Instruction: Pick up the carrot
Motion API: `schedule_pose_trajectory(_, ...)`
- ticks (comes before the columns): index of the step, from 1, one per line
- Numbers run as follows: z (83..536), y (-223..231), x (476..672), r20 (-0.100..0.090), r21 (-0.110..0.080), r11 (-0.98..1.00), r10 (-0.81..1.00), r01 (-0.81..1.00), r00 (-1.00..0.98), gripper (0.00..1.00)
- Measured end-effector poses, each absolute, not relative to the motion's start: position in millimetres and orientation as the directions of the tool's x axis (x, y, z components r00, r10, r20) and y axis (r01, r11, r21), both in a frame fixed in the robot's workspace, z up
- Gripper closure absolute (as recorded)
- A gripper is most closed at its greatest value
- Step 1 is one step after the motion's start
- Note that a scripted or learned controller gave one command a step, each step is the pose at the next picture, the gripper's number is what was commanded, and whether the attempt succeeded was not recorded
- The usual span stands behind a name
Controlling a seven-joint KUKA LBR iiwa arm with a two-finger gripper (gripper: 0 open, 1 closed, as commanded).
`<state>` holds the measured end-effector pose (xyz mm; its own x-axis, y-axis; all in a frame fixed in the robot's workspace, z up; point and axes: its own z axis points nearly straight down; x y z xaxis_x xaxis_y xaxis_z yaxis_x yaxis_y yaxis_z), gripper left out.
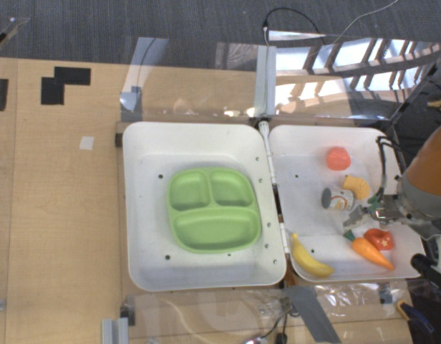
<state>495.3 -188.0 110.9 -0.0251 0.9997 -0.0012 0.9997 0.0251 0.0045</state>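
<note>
Gripper, fingers apparently spread and holding nothing, hovers just above the carrot near the right bin's front edge; red tomato touching it could get pinched instead.

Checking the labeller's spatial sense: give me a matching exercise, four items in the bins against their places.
Items:
1. carrot
2. banana
3. green divided plate
4. pink ball

Places:
A. middle of the left bin
B. upper part of the right bin
C. lower left corner of the right bin
D. lower right of the right bin, just below the gripper

Pairs: 1-D, 2-C, 3-A, 4-B
</note>
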Motion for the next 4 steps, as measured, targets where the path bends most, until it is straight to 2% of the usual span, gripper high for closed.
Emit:
schedule_pose_trajectory(1, 90.0, -204.4, 491.9, -0.003, 0.012, 0.299, 0.954, 0.954, -0.299, 0.00)
schedule_pose_trajectory(2, 91.2, -199.1, 493.5, -0.016, 0.013, 0.588, 0.809, 0.809, -0.587, 0.00)
schedule_pose_trajectory(3, 102.5, -197.1, 495.2, -0.014, 0.016, 0.587, 0.809, 0.809, -0.587, 1.00)
schedule_pose_trajectory(4, 90.8, -172.2, 493.4, -0.005, 0.013, -0.043, 0.999, 0.999, 0.043, 1.00)
